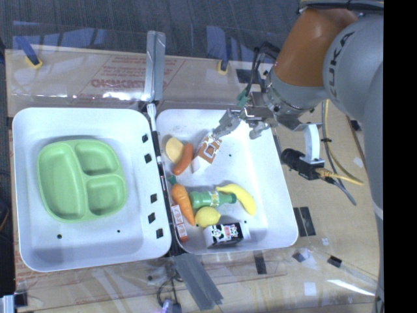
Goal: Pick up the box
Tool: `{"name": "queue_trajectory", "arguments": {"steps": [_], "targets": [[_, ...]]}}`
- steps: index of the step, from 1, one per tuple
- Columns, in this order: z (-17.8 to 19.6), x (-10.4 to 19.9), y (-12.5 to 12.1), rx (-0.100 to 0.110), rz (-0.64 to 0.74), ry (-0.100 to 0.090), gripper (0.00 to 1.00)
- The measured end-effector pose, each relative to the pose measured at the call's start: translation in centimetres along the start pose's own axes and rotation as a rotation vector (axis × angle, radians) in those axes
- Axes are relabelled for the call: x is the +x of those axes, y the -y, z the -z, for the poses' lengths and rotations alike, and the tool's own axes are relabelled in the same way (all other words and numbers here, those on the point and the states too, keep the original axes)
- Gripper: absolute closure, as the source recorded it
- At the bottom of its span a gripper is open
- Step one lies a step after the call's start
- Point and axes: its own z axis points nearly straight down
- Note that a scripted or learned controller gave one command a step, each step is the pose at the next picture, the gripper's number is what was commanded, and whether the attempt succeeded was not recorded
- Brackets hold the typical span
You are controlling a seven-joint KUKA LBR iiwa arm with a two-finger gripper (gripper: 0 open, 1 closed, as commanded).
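- The grey KUKA arm with the orange band (326, 44) is seen reaching in from the right, bent over the upper part of the right bin.
- Two shallow white plastic bins are set side by side on the bench: the left bin (39, 240) and the right bin (277, 201), their inner walls touching along the middle.
- A light green moulded tray with three compartments (81, 180) is laid in the left bin, near its centre.
- The two-finger gripper (225, 124) is held low over the upper middle of the right bin; whether its fingers are parted or closed cannot be told, and nothing can be seen clamped between them.
- The small orange-and-white carton box (208, 150) is found just below and left of the gripper tip, tilted, resting against the orange sausage-shaped toy (183, 159). Whether the gripper touches the box cannot be told.
- A yellow plastic banana (240, 196) is laid near the lower middle of the right bin.
- A green plastic bottle (212, 199) is placed on its side, touching the banana's left end.
- An orange toy carrot (184, 204) is set along the left wall, beside the bottle.
- A black-and-white cow-patterned carton (226, 234) is placed at the bin's lower edge.
- A pale yellow rounded toy (174, 149) is tucked at the sausage's upper left.
- A yellow toy lemon (208, 216) is lodged between the carrot and the patterned carton.
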Motion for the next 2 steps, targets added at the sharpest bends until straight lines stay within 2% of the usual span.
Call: {"name": "queue_trajectory", "arguments": {"steps": [1,2], "targets": [[-12.1,-0.3,1.5,0.002,-0.055,0.000,0.00],[-17.8,1.6,-7.3,-0.001,-0.067,0.000,0.00]]}}
